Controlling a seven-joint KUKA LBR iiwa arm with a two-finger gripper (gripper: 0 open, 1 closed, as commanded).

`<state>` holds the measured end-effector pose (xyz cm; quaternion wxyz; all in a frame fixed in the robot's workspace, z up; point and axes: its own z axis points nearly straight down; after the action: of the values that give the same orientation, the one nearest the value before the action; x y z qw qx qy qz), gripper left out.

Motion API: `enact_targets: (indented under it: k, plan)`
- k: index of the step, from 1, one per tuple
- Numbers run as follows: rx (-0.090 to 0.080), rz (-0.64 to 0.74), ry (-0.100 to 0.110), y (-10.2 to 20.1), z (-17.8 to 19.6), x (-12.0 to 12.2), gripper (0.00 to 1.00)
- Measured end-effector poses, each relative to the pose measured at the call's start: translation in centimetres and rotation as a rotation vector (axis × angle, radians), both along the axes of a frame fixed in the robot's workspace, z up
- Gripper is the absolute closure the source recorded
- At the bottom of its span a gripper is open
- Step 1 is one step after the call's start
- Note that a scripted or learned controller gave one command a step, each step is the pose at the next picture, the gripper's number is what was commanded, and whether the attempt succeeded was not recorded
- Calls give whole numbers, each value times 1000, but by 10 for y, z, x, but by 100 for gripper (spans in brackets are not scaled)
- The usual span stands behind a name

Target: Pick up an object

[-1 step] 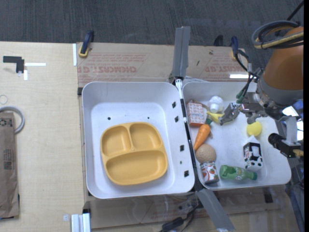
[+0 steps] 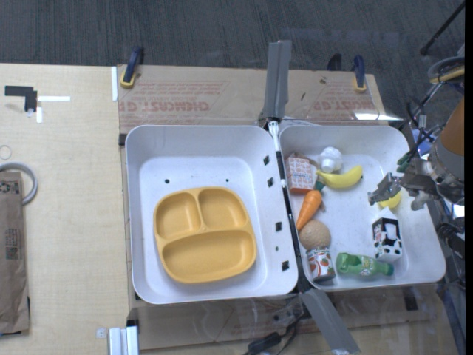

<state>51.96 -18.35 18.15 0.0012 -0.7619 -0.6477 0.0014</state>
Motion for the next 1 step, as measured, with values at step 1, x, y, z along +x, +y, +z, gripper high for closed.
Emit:
enact_targets:
  k: [1]
  plan:
    - [0, -23, -2, -13, -90, -34, 0]
